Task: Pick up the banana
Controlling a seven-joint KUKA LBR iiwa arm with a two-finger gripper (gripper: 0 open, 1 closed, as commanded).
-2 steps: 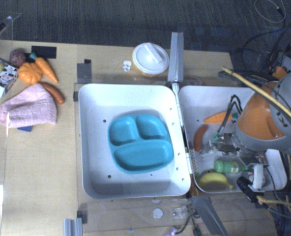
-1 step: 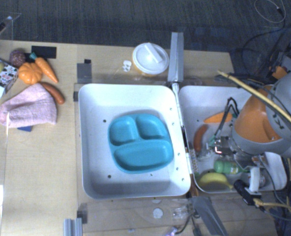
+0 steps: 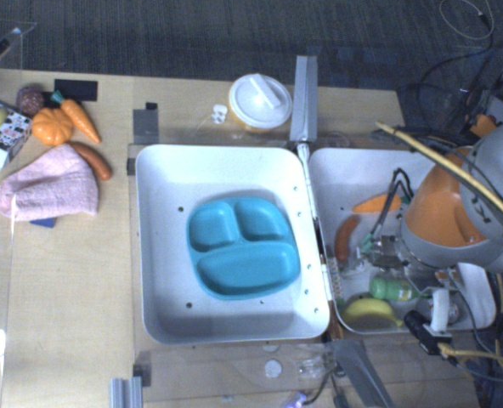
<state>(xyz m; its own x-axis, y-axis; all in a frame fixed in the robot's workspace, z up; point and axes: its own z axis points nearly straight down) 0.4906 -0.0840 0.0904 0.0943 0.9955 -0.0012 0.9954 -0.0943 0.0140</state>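
Lying in the near corner of the right bin [image 3: 353, 164], hard against its near wall, the banana [image 3: 370, 311] shows as a short yellow curve with a darker, greenish tip toward the left. It looks like a light toy fruit, probably smooth plastic or rubber, so likely stiff enough to bear a squeeze but slick and apt to roll or squirt out along its curve. The best hold, by my judgement, is across the thick middle, the pinch set square to its length; the ends taper and would slip. The bin wall just beside it leaves little room on the near side, which could spoil a try.

The hand [image 3: 379, 257] hangs over the right bin, just beyond the banana, amid cables and the orange band [image 3: 438, 215]; whether it is released or clenched I cannot tell, and nothing can be seen held in it.

Counted: two white bins; one banana; one green item [image 3: 393, 290] just beside the banana on its far side; one reddish sausage shape [image 3: 345, 238]; one orange carrot-like piece [image 3: 372, 203]. The left bin [image 3: 162, 253] holds one blue tray [image 3: 243, 246]. On the tabletop [image 3: 56, 313], far left: one pink cloth [image 3: 48, 188], one carrot [image 3: 81, 119], one small pumpkin [image 3: 51, 127], one sausage [image 3: 94, 160]. One white lid [image 3: 262, 100] sits beyond the bins.
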